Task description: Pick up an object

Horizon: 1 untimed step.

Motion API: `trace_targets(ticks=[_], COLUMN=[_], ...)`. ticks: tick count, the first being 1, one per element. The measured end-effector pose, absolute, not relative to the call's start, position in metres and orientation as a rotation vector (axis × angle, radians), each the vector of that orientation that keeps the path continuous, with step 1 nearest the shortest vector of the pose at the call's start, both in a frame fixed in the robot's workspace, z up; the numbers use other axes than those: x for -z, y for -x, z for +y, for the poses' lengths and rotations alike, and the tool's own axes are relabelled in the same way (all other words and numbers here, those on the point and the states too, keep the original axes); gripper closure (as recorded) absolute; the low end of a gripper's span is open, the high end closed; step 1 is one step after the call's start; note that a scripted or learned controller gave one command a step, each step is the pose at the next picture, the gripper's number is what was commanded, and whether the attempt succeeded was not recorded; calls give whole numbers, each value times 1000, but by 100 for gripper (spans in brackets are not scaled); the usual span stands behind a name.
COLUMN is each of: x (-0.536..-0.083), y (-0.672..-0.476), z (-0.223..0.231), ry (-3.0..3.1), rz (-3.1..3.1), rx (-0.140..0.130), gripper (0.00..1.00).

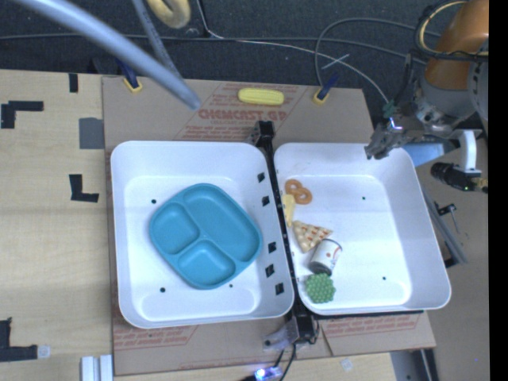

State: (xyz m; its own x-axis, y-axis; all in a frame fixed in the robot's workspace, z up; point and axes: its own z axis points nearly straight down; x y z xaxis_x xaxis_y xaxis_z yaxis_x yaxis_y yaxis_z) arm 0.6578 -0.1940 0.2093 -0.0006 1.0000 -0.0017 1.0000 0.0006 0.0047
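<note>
Blue tray (pixel 205 234) in left bin (pixel 127 173); pincer (pixel 381 145) at right bin (pixel 421 236) corner.

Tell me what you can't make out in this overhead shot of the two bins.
- Gripper: small, dark, at the right bin's top corner; finger state unreadable.
- Arm: cut off by the right edge.
- Small can: label too small to read.
- Yellow piece beside the pretzel: partly hidden by the bin wall; unidentifiable.
- Grey bar at top left: blurred.

bright even light | soft shadows | mild blur | bins (pixel 127 213) slightly glaring
</note>
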Motion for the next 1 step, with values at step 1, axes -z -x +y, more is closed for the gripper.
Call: trace_targets(ticks=[1], x=[-252], y=[-659], z=[-194], ry=[-2218], rz=[2221], rx=[-2], gripper=[100])
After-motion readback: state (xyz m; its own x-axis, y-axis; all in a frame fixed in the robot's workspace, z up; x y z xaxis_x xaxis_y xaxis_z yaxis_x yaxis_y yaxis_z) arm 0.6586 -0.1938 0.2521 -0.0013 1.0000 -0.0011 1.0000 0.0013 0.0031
